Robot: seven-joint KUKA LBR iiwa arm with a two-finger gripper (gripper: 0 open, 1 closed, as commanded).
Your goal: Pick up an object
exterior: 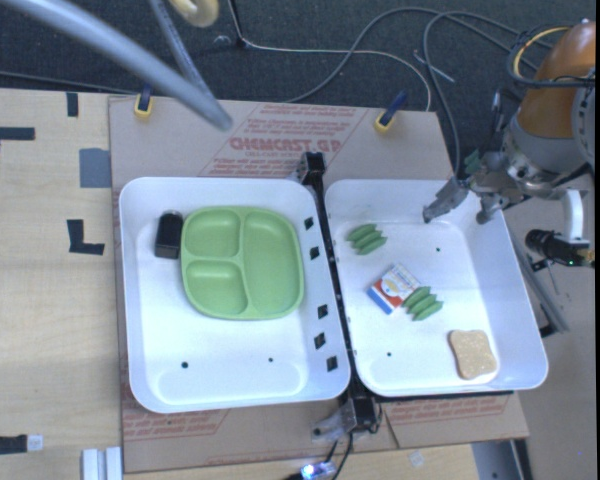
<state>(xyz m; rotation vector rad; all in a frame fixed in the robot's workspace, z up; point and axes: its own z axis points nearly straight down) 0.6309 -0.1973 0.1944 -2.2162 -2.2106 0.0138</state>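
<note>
Two white bins side by side on the bench, left bin [140, 298] and right bin [505, 298]. Gripper [468, 206] up at the far right corner of the right bin, just inside the rim, fingers [442, 206] spread apart and pointing down-left. Nothing between them, jaws open and bare. Arm [555, 88] reaching in from the right, orange band showing above the wrist.

In the right bin: green pea pod [365, 237] near the far left part, well apart from the gripper. Small red, white and blue packet [391, 289] at mid-bin, touching a second green pod [423, 304] on its right. Tan slice of bread [473, 353] near the front right corner, lying flat, apart from the rest.

Over in the left bin: green divided plate [243, 263], three compartments, sitting toward the far right of the bin. Small black block [168, 235] just beside the plate's left edge, close enough to look like touching. Cables [380, 38] trailing across the dark floor behind the bench.
</note>
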